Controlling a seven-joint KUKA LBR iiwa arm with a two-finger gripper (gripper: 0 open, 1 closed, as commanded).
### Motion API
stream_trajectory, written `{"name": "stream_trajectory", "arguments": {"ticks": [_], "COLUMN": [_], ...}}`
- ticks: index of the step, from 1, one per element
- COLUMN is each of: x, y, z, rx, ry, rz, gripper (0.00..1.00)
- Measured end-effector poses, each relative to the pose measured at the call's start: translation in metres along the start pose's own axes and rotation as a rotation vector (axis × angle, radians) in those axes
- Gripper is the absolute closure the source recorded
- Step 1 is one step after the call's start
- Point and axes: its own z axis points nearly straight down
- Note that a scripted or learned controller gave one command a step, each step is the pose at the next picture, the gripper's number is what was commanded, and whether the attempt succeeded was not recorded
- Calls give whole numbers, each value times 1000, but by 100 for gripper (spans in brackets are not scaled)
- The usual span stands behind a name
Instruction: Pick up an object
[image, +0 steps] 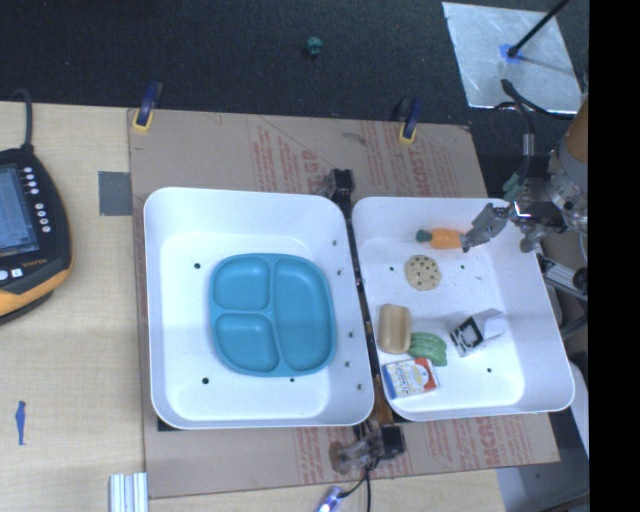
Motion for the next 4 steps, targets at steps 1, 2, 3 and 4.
{"name": "stream_trajectory", "arguments": {"ticks": [1, 2, 3, 4], "x": [0, -10, 11, 18], "y": [43, 83, 84, 84], "z": [110, 178, 177, 177], "rx": [3, 4, 4, 5], "ry": [-1, -1, 0, 0], "rz": [-3, -2, -2, -2], "gripper": [0, 0, 0, 0]}}
